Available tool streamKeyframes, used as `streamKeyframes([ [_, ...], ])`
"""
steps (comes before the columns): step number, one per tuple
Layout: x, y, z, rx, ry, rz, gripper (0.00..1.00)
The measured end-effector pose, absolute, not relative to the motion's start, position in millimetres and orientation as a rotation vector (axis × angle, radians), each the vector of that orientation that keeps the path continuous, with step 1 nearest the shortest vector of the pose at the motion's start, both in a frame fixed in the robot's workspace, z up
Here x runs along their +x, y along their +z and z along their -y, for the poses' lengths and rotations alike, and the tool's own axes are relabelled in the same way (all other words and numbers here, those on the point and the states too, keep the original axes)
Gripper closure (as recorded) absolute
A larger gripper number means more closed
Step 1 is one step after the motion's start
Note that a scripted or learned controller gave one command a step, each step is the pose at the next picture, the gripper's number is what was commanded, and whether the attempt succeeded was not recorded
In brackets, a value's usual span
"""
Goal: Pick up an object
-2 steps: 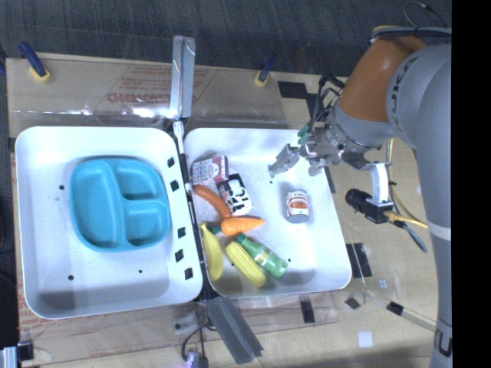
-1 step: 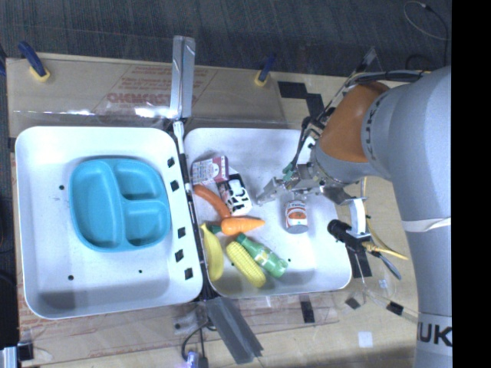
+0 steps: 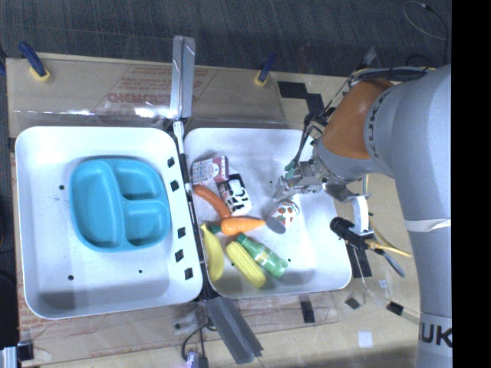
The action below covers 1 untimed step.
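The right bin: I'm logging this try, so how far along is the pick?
Done: the gripper has reached into the right bin. In hand: it sits just above a small round object, with no grasp visible. Left: grip and lift; the carrot, corn and banana lie in the bin.

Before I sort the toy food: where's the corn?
The corn cob lies in the right bin, near its front-left corner, between the banana and the green bottle.
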<state>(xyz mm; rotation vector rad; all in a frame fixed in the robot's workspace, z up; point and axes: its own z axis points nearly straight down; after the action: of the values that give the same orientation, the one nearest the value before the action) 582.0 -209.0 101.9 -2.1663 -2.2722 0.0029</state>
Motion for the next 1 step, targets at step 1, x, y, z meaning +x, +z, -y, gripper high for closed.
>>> streamKeyframes([
  [1, 570.2, 92.1, 210.6, -2.311, 0.003, 2.121, 1.00],
])
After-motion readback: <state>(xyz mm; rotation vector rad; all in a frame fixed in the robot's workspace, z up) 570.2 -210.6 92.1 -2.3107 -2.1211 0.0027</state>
